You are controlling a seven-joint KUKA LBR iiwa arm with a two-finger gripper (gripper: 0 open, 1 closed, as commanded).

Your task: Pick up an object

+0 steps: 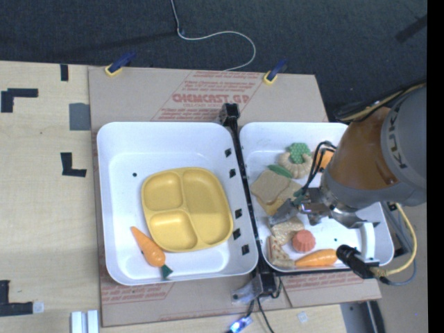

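hand [297,210]: low in the right bin [361,134], can't tell if spread or pinched | nearest thing: tan bread slice [272,184], just left of hand | long side slants up-left

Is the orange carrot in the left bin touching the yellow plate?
Touching, it seems. In the camera view the carrot lies against the lower left edge of the yellow plate, with no white bin floor visible between them.

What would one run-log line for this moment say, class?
arm: over right bin | tool: low among toy foods, grip unclear | left bin: yellow plate, carrot
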